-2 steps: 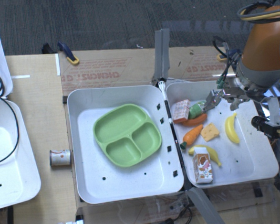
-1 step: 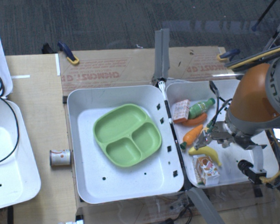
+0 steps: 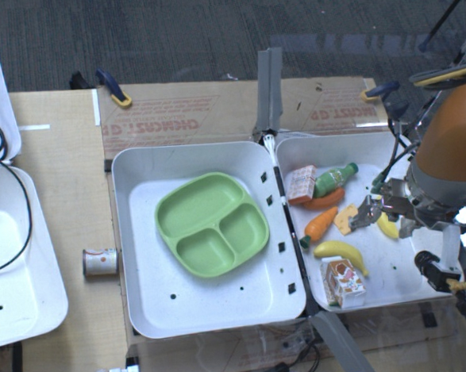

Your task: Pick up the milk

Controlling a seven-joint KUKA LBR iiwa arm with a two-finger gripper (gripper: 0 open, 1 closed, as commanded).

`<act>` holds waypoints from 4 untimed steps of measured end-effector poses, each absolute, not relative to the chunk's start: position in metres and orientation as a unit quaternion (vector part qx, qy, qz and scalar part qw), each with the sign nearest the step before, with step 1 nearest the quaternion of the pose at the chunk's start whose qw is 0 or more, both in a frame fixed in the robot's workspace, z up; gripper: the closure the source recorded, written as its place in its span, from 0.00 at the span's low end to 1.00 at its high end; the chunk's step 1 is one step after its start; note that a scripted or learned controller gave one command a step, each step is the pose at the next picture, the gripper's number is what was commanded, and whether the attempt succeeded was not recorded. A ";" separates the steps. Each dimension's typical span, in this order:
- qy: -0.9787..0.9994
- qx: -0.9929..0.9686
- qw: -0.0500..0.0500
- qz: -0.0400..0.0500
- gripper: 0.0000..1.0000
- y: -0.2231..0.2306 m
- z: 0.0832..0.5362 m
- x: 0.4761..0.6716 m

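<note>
The milk (image 3: pixel 345 283) lies near the right bin's (image 3: pixel 400 293) front edge, beside the banana (image 3: pixel 340 251). The claw (image 3: pixel 375 209) hovers farther back, grip unreadable; approach stage, it must descend frontward.

Just beside the gripper (image 3: pixel 375 209), on its view-left, lay a yellow wedge (image 3: pixel 345 219), with a carrot (image 3: pixel 319 224) beyond it and a banana (image 3: pixel 339 250) a little nearer the camera. A green bottle (image 3: pixel 333 178) lay farther back from the gripper over a red piece (image 3: pixel 326 199) (too hidden to name). Well away to view-left, a green divided plate (image 3: pixel 212 222) sat in the other white bin (image 3: pixel 146 306), and a small can (image 3: pixel 101 262) lay past that on the bench (image 3: pixel 71 153).
</note>
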State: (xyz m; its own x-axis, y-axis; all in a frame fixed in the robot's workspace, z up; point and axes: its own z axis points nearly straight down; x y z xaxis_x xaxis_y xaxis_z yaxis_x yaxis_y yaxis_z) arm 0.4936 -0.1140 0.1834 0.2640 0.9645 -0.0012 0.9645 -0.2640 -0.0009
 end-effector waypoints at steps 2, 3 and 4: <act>0.393 0.920 -0.001 -0.002 0.00 -0.138 0.104 0.476; 0.279 0.960 -0.002 -0.002 0.00 -0.103 0.090 0.476; 0.280 0.960 -0.003 -0.004 1.00 -0.103 0.098 0.476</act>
State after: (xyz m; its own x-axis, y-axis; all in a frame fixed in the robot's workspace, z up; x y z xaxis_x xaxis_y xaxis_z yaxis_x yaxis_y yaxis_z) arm 0.4759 -0.1031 0.0985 0.8434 0.5372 -0.0061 0.5371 -0.8435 -0.0072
